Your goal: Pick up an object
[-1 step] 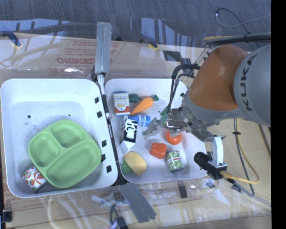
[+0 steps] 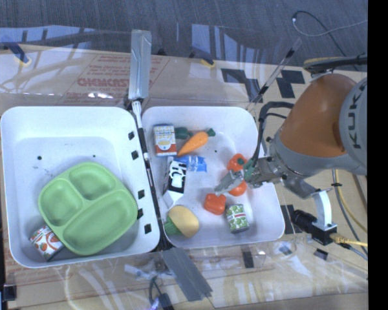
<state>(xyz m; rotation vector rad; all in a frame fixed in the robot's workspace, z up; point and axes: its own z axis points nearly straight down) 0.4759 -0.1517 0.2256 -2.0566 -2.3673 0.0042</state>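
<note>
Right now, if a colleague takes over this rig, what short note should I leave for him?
Gripper: low in the right bin, among the orange-red pieces; finger state unclear, no hold visible.
Right bin: carrot, small carton, green-labelled can, yellow item.
Left bin: green divided plate, small can.
Done: nothing lifted.
Left: grasp and raise one object.

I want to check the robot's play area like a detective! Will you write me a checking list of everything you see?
Surface: two white bins side by side on a bench.
Job's things: carrot, small carton, orange toys, can, yellow fruit, all in the right bin.
Clutter: green divided plate and a small can in the left bin.
Grippers: tool low over the right bin, by the orange toys.
Cables: wires behind the arm.
Surroundings: grey carpet.
</note>
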